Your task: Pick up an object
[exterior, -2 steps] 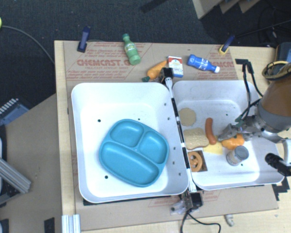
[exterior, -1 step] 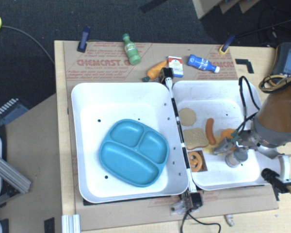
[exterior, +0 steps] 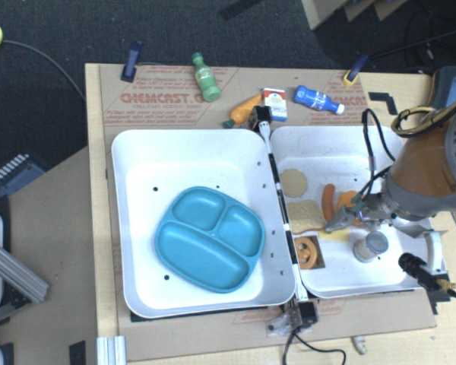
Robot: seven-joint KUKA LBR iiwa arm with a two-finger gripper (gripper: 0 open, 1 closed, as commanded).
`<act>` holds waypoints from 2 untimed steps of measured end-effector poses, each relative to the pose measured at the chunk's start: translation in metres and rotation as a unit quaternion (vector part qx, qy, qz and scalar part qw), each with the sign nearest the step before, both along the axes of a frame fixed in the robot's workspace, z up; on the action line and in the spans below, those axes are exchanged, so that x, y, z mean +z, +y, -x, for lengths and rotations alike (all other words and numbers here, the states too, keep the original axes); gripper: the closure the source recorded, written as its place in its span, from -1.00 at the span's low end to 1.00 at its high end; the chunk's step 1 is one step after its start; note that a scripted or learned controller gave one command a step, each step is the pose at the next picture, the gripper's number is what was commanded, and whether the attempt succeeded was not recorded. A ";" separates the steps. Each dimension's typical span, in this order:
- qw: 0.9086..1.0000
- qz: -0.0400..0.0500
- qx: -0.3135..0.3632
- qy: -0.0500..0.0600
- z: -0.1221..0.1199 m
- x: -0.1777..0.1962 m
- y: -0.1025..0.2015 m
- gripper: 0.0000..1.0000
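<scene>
Dark carpet all around, and in the middle sat the table (exterior: 175, 90), basically a cardboard-looking board with red lettering, carrying two shallow white bins side by side. The left bin (exterior: 137, 173) had a blue divided plate (exterior: 209, 238) lying flat in it, three compartments, nothing in them as far as I could see. The right bin (exterior: 319, 147) was the busy one: a tan round thing (exterior: 293, 182) near its left wall, a little hot dog (exterior: 328, 198) just right of that, a pretzel (exterior: 307, 252) down by the front left corner, and some small yellow and orange bits I couldn't really make out right beside the gripper.

The arm (exterior: 425, 169) came in from the right, orange band and all, with the gripper (exterior: 342, 217) low over the middle of the right bin, right next to the hot dog. Honestly couldn't tell whether the jaws were apart or together, too cluttered there. A silver disc-shaped part (exterior: 372, 245) sat just below it.

Behind the bins, on the bare table, lay a green bottle (exterior: 206, 78), a blue bottle (exterior: 318, 99) on its side, a small carton (exterior: 274, 104) and a carrot (exterior: 245, 109)
</scene>
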State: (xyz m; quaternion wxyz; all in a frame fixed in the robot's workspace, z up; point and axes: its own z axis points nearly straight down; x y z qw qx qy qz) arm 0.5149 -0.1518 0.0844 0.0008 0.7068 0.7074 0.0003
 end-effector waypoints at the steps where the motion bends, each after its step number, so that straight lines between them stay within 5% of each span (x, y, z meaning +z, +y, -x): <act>1: 1.000 0.000 0.000 0.000 -0.052 0.000 0.025 -1.00; 2: 1.000 0.000 0.000 -0.001 -0.052 0.010 0.024 1.00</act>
